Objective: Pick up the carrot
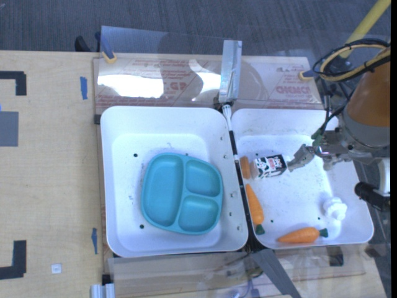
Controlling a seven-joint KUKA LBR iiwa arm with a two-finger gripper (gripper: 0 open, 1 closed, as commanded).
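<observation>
- There are two carrots in the right bin (pixel 353 219). One carrot (pixel 299 235) lies flat near the bin's 6 o'clock edge. The other carrot (pixel 254 206) lies along the wall at 9 o'clock.
- The pincer (pixel 302 158) is near the small bottle (pixel 267 166), well apart from both carrots.
- I think the carrot at 6 o'clock is easier, because it has room around it.
- The pincer should go above its middle, then come straight down.
- I cannot tell the pincer's state. It looks like it holds nothing.
</observation>
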